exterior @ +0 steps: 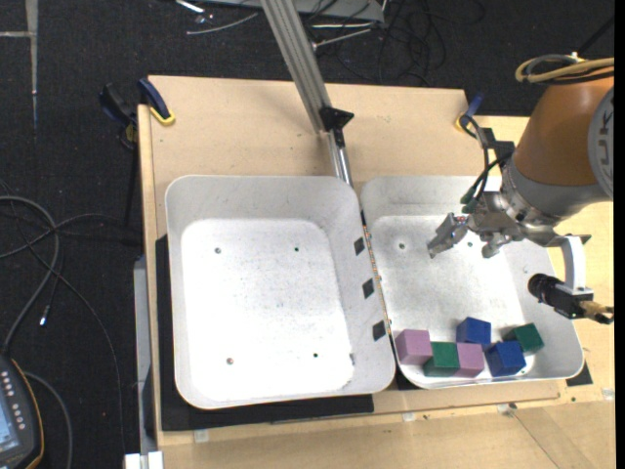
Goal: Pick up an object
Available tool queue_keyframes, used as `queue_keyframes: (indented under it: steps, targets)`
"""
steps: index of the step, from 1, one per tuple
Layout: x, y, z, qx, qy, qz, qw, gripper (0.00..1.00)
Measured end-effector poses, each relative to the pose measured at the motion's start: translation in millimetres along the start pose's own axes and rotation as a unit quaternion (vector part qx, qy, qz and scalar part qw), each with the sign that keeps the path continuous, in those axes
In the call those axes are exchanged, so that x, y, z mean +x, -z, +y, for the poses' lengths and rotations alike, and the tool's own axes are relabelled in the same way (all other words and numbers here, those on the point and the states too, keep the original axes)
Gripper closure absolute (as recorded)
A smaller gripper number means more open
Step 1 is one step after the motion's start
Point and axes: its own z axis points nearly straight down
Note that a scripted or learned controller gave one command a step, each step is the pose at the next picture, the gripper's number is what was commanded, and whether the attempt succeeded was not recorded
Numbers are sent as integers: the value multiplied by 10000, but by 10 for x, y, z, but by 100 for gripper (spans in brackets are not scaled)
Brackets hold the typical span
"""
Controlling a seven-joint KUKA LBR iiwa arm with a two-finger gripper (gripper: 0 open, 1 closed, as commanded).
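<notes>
Your hand (466, 235) hangs open over the middle of the right bin (420, 213), fingers spread with nothing between them. The small blocks huddle at the lower right of the frame: pink (414, 345), green (444, 357), another pink (471, 359), two blue (475, 331), dark green (528, 337)

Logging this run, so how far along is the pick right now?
Nothing looks done yet. The two-finger gripper hangs open over bare floor of the right white bin, with nothing between its fingers. The small purple, green and blue blocks sit clustered at the bin's near edge. Still left: reach one, close, lift.
</notes>
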Motion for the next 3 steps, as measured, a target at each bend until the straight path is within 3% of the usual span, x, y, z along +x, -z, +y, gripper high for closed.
queue_keyframes:
  steps: [1,2,3]
  targets:
    - [-59,331,273,-36,12,-9,10000,0]
    - [-269,-424,496,18,-16,-8,10000,0]
    - [-367,-1014,-347,44,-32,6,10000,0]
